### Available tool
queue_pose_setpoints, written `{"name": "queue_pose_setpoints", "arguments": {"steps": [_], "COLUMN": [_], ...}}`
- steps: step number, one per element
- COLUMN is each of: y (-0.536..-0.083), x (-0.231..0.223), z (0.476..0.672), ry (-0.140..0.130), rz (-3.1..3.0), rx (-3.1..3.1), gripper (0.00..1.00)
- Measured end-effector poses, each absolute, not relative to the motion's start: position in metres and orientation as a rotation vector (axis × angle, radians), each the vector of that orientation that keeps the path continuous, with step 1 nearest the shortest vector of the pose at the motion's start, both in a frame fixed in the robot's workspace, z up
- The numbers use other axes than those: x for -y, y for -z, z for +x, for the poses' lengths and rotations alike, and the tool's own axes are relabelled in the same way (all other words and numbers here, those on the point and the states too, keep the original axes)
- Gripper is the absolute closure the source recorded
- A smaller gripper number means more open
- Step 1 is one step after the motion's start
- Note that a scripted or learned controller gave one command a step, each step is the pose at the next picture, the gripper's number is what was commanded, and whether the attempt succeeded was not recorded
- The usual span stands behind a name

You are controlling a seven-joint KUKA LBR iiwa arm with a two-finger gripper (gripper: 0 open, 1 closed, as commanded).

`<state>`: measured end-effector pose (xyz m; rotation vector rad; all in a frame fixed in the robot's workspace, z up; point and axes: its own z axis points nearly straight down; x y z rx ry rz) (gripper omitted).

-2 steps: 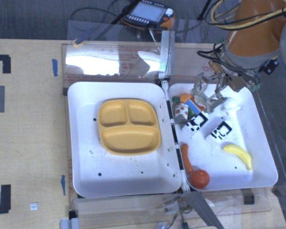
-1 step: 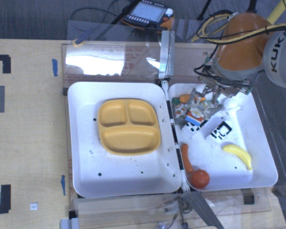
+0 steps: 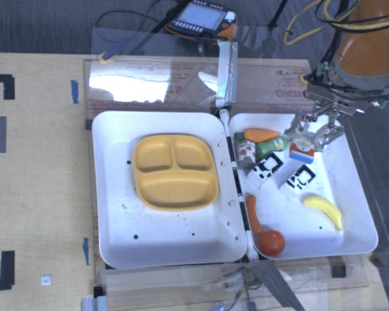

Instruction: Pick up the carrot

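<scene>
The carrot [image 3: 260,135] is a short orange piece lying at the back left of the right bin [image 3: 356,193], just behind a green item [image 3: 270,146]. My gripper [image 3: 315,129] hangs over the back of the same bin, to the right of the carrot and clear of it. Its fingers are spread open with nothing between them. A small white box with orange and blue print [image 3: 301,151] lies just below the gripper.
A small can [image 3: 246,152], two white boxes with black markings [image 3: 267,167] [image 3: 299,177], a banana [image 3: 324,210], and a red tomato [image 3: 270,241] beside a long orange-red piece [image 3: 251,212] share the right bin. The left bin [image 3: 110,193] holds a yellow divided plate [image 3: 176,172].
</scene>
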<state>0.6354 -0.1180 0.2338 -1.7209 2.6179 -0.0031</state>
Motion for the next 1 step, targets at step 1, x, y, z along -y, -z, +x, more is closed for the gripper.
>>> {"name": "queue_pose_setpoints", "arguments": {"steps": [1], "y": [-0.2334], "x": [0.118], "z": [0.6353], "ry": [0.002], "rz": [-1.722], "rx": [-2.618], "gripper": [0.0]}}
